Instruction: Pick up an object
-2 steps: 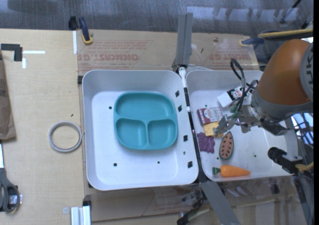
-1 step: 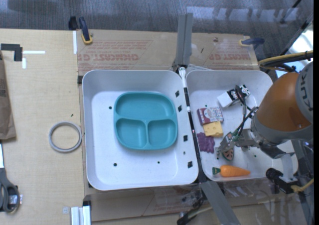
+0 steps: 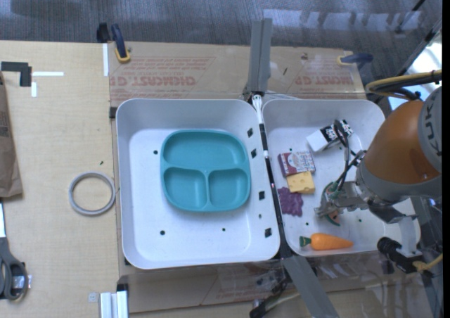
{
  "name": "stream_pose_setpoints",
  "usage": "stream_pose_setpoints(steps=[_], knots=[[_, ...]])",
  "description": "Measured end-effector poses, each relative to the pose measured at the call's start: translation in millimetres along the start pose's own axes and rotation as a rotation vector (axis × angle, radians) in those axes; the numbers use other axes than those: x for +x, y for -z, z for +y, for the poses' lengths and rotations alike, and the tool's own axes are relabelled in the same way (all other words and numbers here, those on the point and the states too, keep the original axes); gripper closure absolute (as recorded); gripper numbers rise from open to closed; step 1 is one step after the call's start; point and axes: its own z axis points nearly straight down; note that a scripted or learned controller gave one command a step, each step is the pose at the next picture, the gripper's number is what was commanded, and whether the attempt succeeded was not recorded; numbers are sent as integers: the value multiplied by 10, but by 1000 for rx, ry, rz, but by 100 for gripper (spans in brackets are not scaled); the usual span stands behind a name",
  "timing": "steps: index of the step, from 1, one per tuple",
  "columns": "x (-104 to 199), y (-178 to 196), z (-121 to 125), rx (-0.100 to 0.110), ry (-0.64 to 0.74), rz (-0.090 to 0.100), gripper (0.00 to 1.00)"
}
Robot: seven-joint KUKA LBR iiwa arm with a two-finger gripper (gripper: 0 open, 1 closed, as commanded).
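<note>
Carrot [image 3: 330, 242], orange with a green top, lies on the floor of the right bin [image 3: 281, 114] near its front wall, just below the gripper [image 3: 330, 205]. It looks like the nearest candidate for the pick, though the task names no particular object.

Other things, placed from the carrot:
- yellow cheese wedge [image 3: 302, 182] up and to the left
- purple grape bunch [image 3: 290, 201] left of the wedge, nearer the bin's left wall
- small red and white packet [image 3: 297, 162] above the wedge
- white and black item [image 3: 329, 134] farther up still
- teal divided plate [image 3: 206, 169] well to the left, in the left bin [image 3: 133, 190]

Gripper: low over the right bin's floor, tip just above the carrot. Cannot tell whether it is apart or together; wires and dark parts hide the tip. Nothing seen clamped in it.

Step in hand, as I judge it: the approach, no grasp made. The next move calls for settling on one object, centring over it, and lining up across the carrot's narrow width if that is the target. The front wall sits close, so room is tight.

Writing: the cardboard [image 3: 176, 74] behind the bins carries red print, upside down and not readable with confidence. The packet's label is too small to read.
</note>
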Motion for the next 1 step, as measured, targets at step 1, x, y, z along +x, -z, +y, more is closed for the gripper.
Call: stream_pose_setpoints(steps=[1], knots=[[557, 955, 585, -6, -259, -5, 100]])
